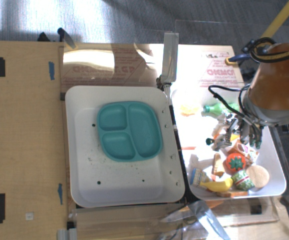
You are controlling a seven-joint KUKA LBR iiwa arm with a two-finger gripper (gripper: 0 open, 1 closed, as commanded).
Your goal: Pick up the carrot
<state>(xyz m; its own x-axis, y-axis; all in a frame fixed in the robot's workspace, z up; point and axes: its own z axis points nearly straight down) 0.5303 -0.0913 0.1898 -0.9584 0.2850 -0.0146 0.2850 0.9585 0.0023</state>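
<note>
The gripper (226,133) hangs low over the middle of the right bin (277,176), under the arm's orange band (277,81). A slim orange piece that looks like the carrot (218,132) lies right at the gripper's left side, partly hidden by it. I cannot tell whether the two touch. The gripper's dark cables and metal parts cover what is directly beneath it.
Toy food crowds the right bin's near end: a tomato (235,162), a banana (218,186), a round bread piece (258,175) and a green bottle (215,109) farther back. The left bin (79,179) holds a teal divided plate (129,130). A cardboard panel (21,134) lies at the left.
</note>
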